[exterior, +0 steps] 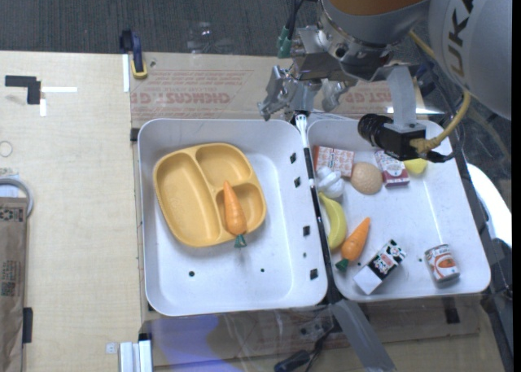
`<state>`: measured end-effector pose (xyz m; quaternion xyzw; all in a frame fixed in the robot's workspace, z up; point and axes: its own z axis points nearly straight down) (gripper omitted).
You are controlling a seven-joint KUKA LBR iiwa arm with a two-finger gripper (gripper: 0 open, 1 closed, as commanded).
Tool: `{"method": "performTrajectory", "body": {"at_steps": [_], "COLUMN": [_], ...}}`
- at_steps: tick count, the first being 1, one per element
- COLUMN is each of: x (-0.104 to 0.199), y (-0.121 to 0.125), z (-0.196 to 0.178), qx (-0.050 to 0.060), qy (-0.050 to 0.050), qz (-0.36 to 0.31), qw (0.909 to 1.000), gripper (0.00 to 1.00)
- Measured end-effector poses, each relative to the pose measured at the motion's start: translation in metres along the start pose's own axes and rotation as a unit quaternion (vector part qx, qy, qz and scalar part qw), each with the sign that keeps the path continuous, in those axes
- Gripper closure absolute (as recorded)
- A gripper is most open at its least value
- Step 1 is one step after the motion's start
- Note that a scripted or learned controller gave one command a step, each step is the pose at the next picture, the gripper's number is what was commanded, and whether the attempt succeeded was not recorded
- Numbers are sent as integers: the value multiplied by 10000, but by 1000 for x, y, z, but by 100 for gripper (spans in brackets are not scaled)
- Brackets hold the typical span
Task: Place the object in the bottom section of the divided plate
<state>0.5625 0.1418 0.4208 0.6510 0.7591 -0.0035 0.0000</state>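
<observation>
You are looking at a carrot point(234, 209) lying across the yellow plate point(189, 199) in the left bin point(220, 281), its orange body straddling the ridge by the lower right section and its green stem poking over the plate's rim. The gripper point(286, 100) is hanging above the far edge between the bins, well apart from the carrot, and I cannot tell how its jaws are standing from this angle. The risk you are facing: the carrot is resting on a divider, not flat in a section, so it may be counting as misplaced, and any nudge could be rolling it out onto the bin floor.
</observation>
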Motion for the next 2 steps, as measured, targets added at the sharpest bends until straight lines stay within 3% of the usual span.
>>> {"method": "performTrajectory", "body": {"at_steps": [1, 2], "x": [51, 51], "y": [-3, -2], "z": [116, 111], "qx": [17, 52], "qy": [-4, -39], "qz": [1679, 1668], "qw": [9858, 9860], "gripper": [0, 100]}}
